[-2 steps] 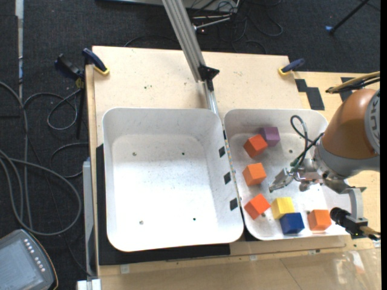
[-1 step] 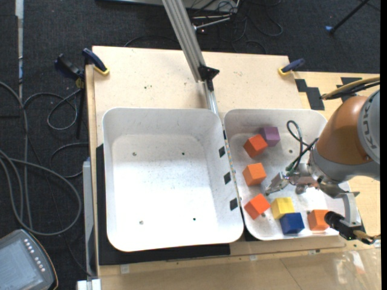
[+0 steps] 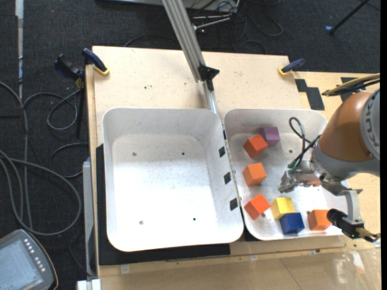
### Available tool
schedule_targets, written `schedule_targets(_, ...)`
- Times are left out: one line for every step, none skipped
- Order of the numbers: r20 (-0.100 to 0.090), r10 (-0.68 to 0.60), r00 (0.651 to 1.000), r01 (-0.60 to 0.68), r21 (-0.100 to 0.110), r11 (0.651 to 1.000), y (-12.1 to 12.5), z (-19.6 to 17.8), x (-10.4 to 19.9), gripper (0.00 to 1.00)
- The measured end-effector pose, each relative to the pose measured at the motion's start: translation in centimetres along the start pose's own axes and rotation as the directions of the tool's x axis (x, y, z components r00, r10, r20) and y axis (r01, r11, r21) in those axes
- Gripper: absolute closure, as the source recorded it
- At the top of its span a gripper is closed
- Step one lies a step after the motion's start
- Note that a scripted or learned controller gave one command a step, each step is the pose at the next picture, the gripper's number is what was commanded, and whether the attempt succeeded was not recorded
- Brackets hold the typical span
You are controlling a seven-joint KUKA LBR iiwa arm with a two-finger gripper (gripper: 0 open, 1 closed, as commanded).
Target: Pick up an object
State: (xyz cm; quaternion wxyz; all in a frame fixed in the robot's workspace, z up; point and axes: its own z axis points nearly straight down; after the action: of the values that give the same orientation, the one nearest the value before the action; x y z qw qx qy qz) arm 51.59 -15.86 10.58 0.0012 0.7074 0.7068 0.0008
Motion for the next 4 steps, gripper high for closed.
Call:
schedule_targets(0.002,-0.003,1.000,0.003,-0.004,1.000,1.0,-6.0,-0.3,1.00)
schedule_targets(0.002,-0.004,1.000,0.004,-0.004,1.000,1.2,-11.3,-0.3,1.00)
schedule_targets(-0.002,-0.010,1.000,0.010,0.001,1.000,2.2,-11.4,5.6,1.00)
schedule_targets(-0.002,-0.009,1.000,0.009,0.001,1.000,4.8,-11.0,10.8,1.00)
